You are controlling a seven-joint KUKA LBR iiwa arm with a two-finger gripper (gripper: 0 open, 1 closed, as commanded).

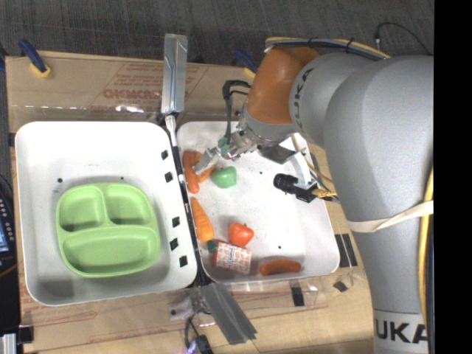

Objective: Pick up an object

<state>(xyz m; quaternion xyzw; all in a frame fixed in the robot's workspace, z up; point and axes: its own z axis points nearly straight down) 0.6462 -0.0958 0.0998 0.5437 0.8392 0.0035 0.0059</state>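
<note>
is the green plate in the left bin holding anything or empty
Empty: all three sections of the green plate show bare green. It lies flat in the left bin.

Divided plate (109,231) in left bin (33,198), toy foods in right bin (324,234), hand (221,153) above pepper (223,176)

The thick grey metal arm (369,146) fills the right of the view, rising from the lower right and bending leftward near the top. Its glossy orange band (274,87) sits just above the wrist, tilted down and to the left. Below the band the small metallic two-finger hand (223,150) points down and leftward, low over the right side of the desk. Black cables loop beside the wrist.
</note>
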